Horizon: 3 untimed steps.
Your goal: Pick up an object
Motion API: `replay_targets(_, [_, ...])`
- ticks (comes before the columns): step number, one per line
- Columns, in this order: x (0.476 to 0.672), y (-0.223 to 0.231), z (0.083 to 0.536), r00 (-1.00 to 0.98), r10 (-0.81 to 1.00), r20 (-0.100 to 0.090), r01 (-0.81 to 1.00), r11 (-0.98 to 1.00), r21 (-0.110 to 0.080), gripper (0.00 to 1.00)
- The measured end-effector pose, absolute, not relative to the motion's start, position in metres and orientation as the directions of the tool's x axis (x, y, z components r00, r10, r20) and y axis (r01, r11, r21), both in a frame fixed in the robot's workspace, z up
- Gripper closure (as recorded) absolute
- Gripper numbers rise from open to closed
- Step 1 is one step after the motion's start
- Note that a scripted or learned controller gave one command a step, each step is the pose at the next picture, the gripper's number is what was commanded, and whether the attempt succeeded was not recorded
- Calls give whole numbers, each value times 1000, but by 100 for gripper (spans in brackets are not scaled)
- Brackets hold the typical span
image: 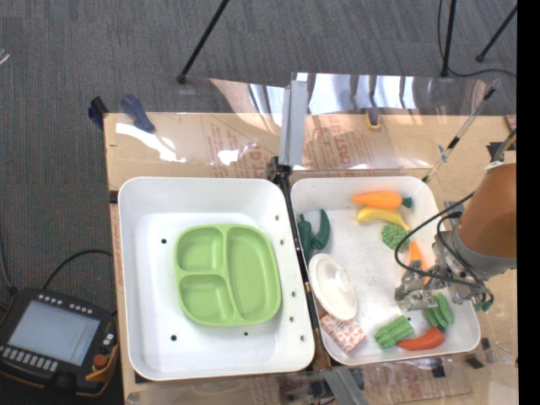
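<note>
Gripper (422,292): low inside the right bin (371,184), close to that bin's right wall; whether it is open or closed cannot be told, and nothing is seen held in it.

Likely target: green toy vegetable (440,310), just beside the gripper toward the bin's near right corner. Judged light, hard plastic, smooth and apt to slip or roll; best taken across its narrow middle.

Other contents, placed from the right bin's walls:
- Red pepper (420,340), along the near wall, touching or just beside a second green vegetable (394,331).
- Carrot (380,199) and banana (381,217), near the far wall.
- Small green textured piece (392,235), right of centre, next to the banana.
- White lid-like dish (334,286), leaning at the left wall.
- Dark green piece (315,230), at the left wall, farther back.
- Patterned packet (345,334), near left corner.

Surface: smooth white bin floor, shallow walls; toys crowd the near right corner, leaving little room there.

Left bin (135,218), adjoining the right bin: holds a green divided plate (228,274). Bench stands on grey carpet.
</note>
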<state>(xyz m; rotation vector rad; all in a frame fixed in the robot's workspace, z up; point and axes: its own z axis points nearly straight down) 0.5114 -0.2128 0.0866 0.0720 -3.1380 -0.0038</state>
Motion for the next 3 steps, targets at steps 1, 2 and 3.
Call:
replay_targets(1, [511,-175,87,-1000,12,2,12,1000,3,100])
replay_targets(2, [535,-184,87,-958,286,0,286,958,2,100])
replay_targets(3, [536,-184,87,-959,285,0,285,959,1,0])
